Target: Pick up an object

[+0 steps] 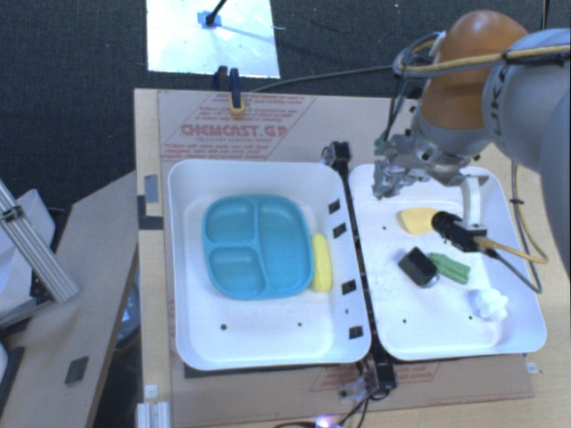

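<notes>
Camera view: you've got the gripper (390, 184) hovering over the far left corner of the right white bin (526, 328), and you can't tell whether it's spread or pinched. Below it lie four things: one yellow wedge (413, 220), one small black block (417, 267), one green stick (451, 267) and one crumpled white lump (488, 304). The left white bin (192, 328) has two: one blue compartment plate (252, 245) and one yellow banana-shaped piece (321, 263) just beside it.

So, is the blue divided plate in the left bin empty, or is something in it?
Empty. All three compartments of the blue plate show bare blue; the yellow piece lies beside it, not in it.
</notes>
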Robot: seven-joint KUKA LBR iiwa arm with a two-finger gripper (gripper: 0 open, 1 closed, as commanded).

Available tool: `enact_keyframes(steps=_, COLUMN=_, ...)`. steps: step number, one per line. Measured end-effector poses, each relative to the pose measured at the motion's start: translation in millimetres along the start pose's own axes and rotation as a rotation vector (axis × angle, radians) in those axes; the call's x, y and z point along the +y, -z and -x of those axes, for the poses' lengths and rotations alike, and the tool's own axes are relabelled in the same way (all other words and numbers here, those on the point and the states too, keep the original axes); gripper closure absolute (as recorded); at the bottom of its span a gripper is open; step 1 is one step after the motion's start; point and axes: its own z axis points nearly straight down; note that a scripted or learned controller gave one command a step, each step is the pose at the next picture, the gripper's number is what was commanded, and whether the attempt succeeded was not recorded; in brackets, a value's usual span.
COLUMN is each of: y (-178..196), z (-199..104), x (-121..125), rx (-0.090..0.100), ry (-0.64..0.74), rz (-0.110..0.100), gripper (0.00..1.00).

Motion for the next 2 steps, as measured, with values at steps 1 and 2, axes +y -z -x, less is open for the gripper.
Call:
enact_keyframes(steps=1, y=7, z=-55, x=-12, rx=0.0, ry=0.0, rz=-0.001, gripper=1.0)
enact_keyframes(steps=2, y=9, z=-107, x=-17, rx=0.0, ry=0.0, rz=-0.001, gripper=1.0)
